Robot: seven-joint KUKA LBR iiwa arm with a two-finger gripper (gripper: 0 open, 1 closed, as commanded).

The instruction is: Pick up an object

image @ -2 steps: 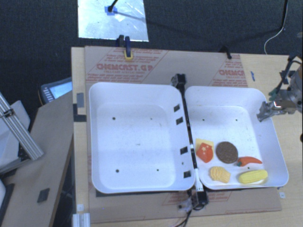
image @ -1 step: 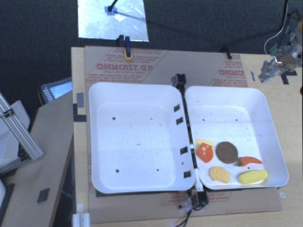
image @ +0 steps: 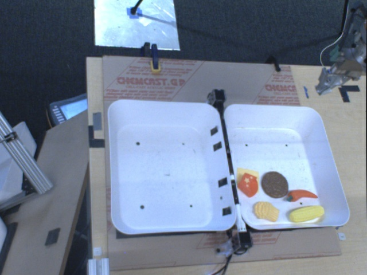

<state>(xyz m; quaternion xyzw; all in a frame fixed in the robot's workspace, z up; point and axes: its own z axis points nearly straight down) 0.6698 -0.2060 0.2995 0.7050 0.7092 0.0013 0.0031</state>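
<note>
Finding the gripper hanging at the upper right, over the bench just past the far right corner of the right bin. Holding nothing that can be seen, touching nothing in the bins. Not managing to tell how wide it is standing: it is small, blurred and seen against pale wood. Seeing the arm above it being cut off by the top and right edges, with cables (one greenish loop) trailing beside the wrist.

Locating the task's things all lying in the near end of the right bin, well apart from the gripper:
- a yellow and red wedge next to the divider between the bins
- a brown round disc just beside it
- a red chili pepper lying right of the disc
- a yellow corn cob near the front rim
- a yellow ridged piece, too small to name surely

Noting the left bin lying alongside, touching the right one.
</note>
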